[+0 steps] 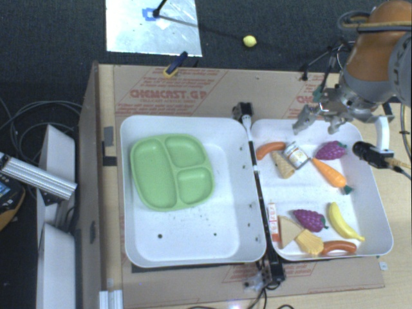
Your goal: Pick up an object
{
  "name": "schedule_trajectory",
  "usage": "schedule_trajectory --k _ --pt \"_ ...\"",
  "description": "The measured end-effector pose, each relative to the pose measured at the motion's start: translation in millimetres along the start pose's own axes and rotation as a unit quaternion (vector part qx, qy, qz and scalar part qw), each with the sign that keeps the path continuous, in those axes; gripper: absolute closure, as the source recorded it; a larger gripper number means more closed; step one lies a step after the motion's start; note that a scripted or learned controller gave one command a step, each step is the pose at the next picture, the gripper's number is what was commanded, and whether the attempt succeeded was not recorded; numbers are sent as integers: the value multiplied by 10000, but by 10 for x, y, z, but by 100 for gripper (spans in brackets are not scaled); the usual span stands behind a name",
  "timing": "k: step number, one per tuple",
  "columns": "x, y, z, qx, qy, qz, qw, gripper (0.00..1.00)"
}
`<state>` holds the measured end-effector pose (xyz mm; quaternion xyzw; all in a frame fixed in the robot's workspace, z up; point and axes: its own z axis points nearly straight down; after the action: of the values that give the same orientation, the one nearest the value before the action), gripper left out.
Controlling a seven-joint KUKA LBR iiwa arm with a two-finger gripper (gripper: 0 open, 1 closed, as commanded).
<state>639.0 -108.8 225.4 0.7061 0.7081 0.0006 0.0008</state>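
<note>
Camera view: end effector (320,119) poised over the far edge of the right bin (381,217), fingers spread, nothing pinched between them. Approach step, by the look of it, with no pick made yet. Within the right bin, nearest candidates just below: small can (296,155), sausage (270,149), purple grapes (331,150), carrot (330,173). Farther toward the near edge: second grape bunch (309,219), banana (342,221), cheese wedge (308,242). Left bin (154,243) carrying a green divided plate (172,171). Next move, judged from this: choose one item, centre above it, descend with fingers apart, close. Can and sausage crowded against neighbours; grapes probably the freer target.
</note>
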Motion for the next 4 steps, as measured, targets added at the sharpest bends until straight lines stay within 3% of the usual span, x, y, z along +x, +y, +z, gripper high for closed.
schedule_trajectory --k 1,2,3,4 --pt "231 63 1302 -6 -5 4 10000 0" --pt "222 284 1379 64 -8 -14 10000 0" --pt "101 330 1345 -37 12 -2 10000 0" --pt "-27 340 1334 -60 15 -1 10000 0"
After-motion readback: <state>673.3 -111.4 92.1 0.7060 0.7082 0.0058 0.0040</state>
